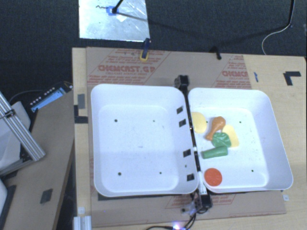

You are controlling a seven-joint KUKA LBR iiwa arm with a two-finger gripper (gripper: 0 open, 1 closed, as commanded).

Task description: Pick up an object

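Note:
The right bin (273, 128) holds a small cluster of toy food near its left side. An orange drumstick-shaped piece (216, 126) lies beside a pale yellow round piece (198, 122). Just below them a green piece (221, 140) rests against another yellow piece (232, 137), and a green cylinder-like piece (215, 152) lies under that. A round orange-red piece (213, 177) sits alone near the bin's front left corner.
The left bin (139, 143) lies beside the right one, joined by a black-clipped divider (188, 133). Both rest on a cardboard sheet (129, 66) on the bench. A shiny metal plate (113, 13) lies on the dark floor beyond, and an aluminium frame (21, 138) stands at far left.

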